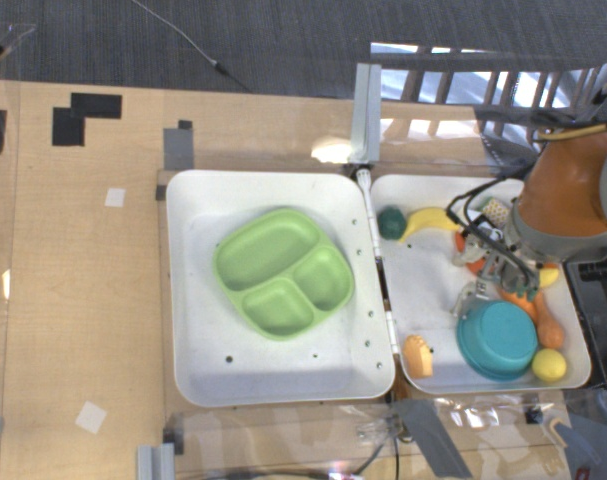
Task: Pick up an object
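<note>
My gripper (486,286) hangs low in the right bin (423,298), just above the far rim of a teal bowl (497,340). A banana (430,221) and a dark green ball (390,222) lie at the bin's far left. A small orange piece (417,356) sits at the near left beside the bowl. A yellow lemon (549,365) and an orange carrot (548,324) lie to the right of the bowl. Reddish-orange items (473,256) are partly hidden under the wrist.
The left bin (198,358) holds a light green divided plate (283,271). The arm's grey body and orange band (573,183) cover the far right of the right bin. A metal post (366,108) stands behind the bins' shared edge.
</note>
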`<state>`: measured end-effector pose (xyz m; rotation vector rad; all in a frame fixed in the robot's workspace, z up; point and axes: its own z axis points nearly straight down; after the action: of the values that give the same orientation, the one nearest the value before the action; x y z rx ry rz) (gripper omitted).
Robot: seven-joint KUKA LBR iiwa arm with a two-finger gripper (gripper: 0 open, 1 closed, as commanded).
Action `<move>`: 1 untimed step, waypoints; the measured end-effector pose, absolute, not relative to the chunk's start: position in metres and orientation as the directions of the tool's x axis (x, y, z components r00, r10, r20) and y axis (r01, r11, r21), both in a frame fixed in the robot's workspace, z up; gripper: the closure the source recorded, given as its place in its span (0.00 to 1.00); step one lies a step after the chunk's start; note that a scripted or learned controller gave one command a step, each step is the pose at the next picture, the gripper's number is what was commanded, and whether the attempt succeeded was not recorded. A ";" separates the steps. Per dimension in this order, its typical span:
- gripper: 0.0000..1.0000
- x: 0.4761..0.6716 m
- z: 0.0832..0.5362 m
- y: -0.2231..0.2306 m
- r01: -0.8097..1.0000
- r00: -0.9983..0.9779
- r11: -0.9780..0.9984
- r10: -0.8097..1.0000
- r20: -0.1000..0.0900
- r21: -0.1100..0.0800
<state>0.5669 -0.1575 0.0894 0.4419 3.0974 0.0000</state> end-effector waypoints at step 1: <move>0.00 0.494 0.090 -0.150 0.455 -0.890 0.891 0.455 -0.020 0.006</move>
<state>0.4939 -0.1502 0.0904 0.7296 3.0340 0.0017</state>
